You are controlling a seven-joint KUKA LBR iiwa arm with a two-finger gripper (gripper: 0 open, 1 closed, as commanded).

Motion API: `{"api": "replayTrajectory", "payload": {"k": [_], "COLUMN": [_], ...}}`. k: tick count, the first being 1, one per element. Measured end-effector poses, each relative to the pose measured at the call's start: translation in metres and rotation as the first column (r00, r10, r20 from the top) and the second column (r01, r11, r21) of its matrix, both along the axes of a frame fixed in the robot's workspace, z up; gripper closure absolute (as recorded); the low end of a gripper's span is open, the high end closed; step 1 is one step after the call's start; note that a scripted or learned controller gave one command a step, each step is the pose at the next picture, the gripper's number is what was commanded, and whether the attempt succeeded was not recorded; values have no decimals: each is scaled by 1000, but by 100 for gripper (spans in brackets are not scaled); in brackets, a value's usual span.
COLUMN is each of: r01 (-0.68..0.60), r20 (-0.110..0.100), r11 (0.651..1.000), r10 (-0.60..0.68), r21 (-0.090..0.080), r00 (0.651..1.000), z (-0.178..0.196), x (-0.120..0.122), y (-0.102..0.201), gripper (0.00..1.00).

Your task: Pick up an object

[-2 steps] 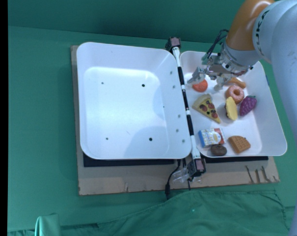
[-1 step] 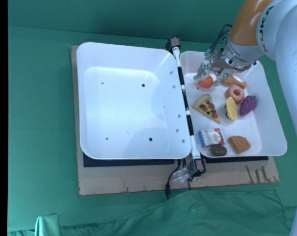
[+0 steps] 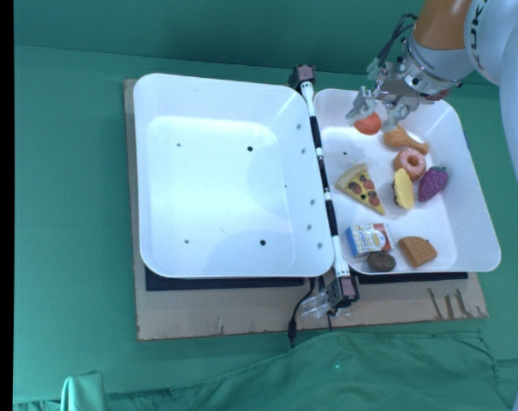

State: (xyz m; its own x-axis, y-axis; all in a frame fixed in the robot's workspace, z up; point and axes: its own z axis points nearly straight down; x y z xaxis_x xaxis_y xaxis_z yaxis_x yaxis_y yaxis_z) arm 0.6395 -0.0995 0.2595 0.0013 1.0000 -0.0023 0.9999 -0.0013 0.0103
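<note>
Grey arm [image 3: 498, 15], orange band, black lettering, silver metal tool [image 3: 385, 101], thin cables

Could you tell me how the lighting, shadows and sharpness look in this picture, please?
Camera view: even, soft light; the left bin shows faint grey shading on its floor and bright white walls, with no harsh glare; the pizza slice is fairly sharp; the gripper looks slightly soft.

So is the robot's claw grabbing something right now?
Gripper: fingers spread open, right above the red toy, not holding it.
</note>
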Motion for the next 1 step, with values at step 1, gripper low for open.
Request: {"api": "replayTrajectory", "payload": {"k": [1], "r01": [1], "r20": [3], "r11": [1000], "r10": [-1], "r21": [0], "r00": [1000], "z": [67], "x": [0], "y": [2], "gripper": [100]}}
